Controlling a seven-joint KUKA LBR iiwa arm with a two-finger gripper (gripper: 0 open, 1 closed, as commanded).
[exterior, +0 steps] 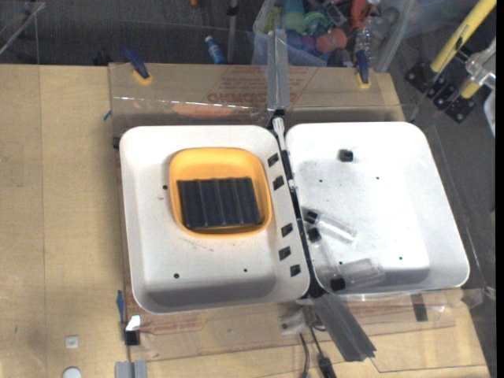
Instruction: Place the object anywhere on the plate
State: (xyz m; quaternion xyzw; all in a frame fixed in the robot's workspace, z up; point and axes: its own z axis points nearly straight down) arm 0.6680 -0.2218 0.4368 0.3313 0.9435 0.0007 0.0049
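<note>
the dark ribbed object (218, 202) already lies on the yellow plate (178, 168) in the left bin (142, 235), long axis across; the hand's state, i cannot tell

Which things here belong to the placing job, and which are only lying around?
For the job:
- yellow plate in the left bin
- dark ridged object, already on the plate

Lying about:
- small dark piece in the right bin
- clear plastic pieces in the right bin
- tub of colourful toys behind the bench
</note>
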